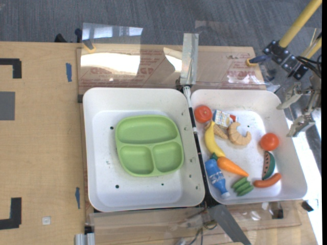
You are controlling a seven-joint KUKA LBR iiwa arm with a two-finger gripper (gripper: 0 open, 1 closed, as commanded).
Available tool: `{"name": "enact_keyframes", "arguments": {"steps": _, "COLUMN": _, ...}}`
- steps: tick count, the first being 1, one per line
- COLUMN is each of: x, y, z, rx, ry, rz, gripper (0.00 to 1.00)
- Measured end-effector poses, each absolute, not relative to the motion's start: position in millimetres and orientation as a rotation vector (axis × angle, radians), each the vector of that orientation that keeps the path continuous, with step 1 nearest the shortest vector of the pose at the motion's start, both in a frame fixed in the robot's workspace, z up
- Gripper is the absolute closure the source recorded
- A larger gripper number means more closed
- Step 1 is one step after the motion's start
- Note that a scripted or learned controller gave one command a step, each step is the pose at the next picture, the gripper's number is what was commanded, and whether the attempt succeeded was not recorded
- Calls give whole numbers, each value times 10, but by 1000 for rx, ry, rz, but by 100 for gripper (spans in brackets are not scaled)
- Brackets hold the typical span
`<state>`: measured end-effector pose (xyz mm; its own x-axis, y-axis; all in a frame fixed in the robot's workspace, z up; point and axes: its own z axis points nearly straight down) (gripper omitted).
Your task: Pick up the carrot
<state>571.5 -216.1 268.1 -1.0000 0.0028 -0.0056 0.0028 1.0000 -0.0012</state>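
Carrot (232, 166) is lying in the right bin (286, 185), near side, just right of the bottle (216, 176) and under the banana (212, 140). Gripper (299, 117) is by the bin's right rim, well apart from it. Can't tell if it's spread or closed.

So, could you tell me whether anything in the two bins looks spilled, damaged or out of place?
Nothing stands out. The green plate lies flat in the left bin; the carrot lies among other toy food in the right bin.

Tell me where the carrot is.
The carrot lies in the right bin, toward its near left side, between the banana and the green peas, beside the blue bottle.
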Motion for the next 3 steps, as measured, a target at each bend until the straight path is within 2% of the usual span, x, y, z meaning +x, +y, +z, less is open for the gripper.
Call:
{"name": "enact_keyframes", "arguments": {"steps": 1, "x": 4909, "y": -1899, "z": 1933, "rx": -28, "ry": 3143, "rz": 2, "gripper": 0}}
{"name": "enact_keyframes", "arguments": {"steps": 2, "x": 4851, "y": -1033, "z": 989, "rx": -78, "ry": 3146, "rz": 8, "gripper": 0}}
{"name": "enact_keyframes", "arguments": {"steps": 3, "x": 4925, "y": -1016, "z": 908, "rx": 434, "ry": 3105, "rz": 3, "gripper": 0}}
